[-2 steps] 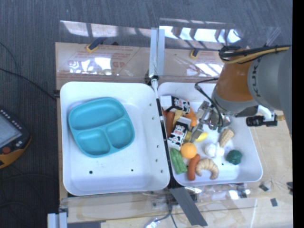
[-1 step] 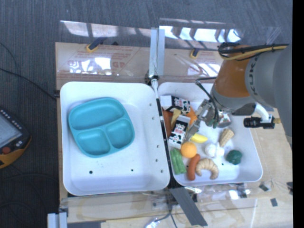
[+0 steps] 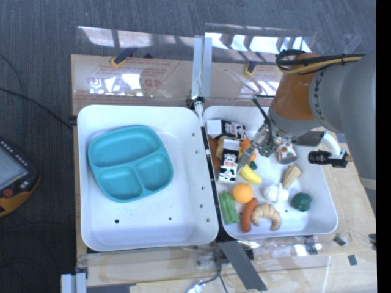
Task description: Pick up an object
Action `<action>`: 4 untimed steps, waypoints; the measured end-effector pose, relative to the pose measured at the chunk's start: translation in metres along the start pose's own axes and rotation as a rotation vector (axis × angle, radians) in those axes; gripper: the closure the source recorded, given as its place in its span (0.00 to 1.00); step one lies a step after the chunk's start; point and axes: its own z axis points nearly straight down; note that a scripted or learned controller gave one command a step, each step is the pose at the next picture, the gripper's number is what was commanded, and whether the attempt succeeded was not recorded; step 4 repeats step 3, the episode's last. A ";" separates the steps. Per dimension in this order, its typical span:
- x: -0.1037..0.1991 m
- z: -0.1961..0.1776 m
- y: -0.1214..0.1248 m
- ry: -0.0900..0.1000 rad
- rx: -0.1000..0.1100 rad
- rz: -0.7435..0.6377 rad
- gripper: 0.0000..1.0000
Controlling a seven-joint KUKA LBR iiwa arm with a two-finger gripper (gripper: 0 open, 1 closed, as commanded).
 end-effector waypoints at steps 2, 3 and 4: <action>0.030 -0.055 0.037 0.012 -0.006 0.006 1.00; 0.069 -0.129 0.091 0.019 -0.008 0.204 1.00; 0.069 -0.129 0.091 0.019 -0.008 0.204 1.00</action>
